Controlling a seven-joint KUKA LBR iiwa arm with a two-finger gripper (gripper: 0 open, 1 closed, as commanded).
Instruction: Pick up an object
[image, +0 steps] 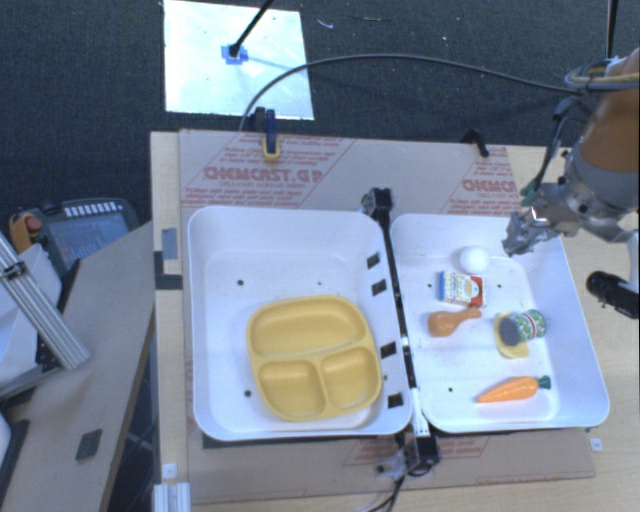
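I had the claw near the far right corner of the right bin; I could not tell its state. The white ball, the nearest thing, lay just left of it, toward the bin's far edge.

— Bright and even overall, lit from above; soft, short shadows under the carrot and the drumstick, well down-left of the gripper.

— Any glare?

— Washed out on the white sheet far up-left of the claw; mild sheen on the bin wall to its left.

— Sharpness?

— Slightly soft throughout, grainy on the dark floor; blurred on the arm just right of the claw.
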